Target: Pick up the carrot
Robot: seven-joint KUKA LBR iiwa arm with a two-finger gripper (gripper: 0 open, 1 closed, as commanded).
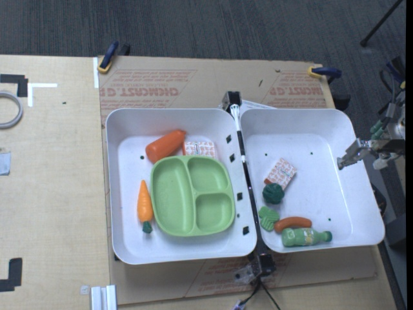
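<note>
carrot (144, 202): left bin (116, 173), along its left wall, just beside green tray (191, 196), tip up. gripper (352, 155): at right bin's right rim, well apart; claw state cannot be told. advice: cross over, descend mid-body, straddle its width.

A dark grey carpeted floor (206, 15) fills the far part of the scene and runs down the right side. Nearer lies the pale wooden tabletop (51, 186), spread with a brown printed cardboard sheet (155, 86) held at its far corners by blue and yellow clamps (108, 55). Black tape marks (13, 82) sit on the left of the tabletop under even, soft light.
</note>
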